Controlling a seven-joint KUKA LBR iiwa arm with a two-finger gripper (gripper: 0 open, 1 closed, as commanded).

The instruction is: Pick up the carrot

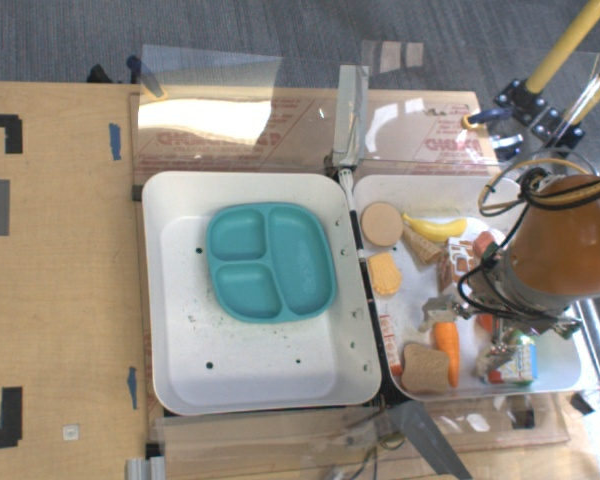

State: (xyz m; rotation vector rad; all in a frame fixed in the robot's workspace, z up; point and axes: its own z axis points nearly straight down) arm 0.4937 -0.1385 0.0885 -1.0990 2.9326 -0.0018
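We see carrot (pixel 446 343) lying in right bin (pixel 570 373), beside bread (pixel 427 365) — not lifted. Arm (pixel 555 238) hangs over bin, hand (pixel 458 306) low, just above carrot; grip state: cannot tell. Grasp and lift remain, we judge.

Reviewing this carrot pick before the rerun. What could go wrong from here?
1. Crowding: the carrot lies right beside the slice of bread in the right bin, with a small carton on its other side. A closing gripper could catch or nudge one of them instead.
2. Occlusion: the arm hangs over that corner of the bin, so part of the pile is hidden from this camera and a missed grasp may be hard to spot.
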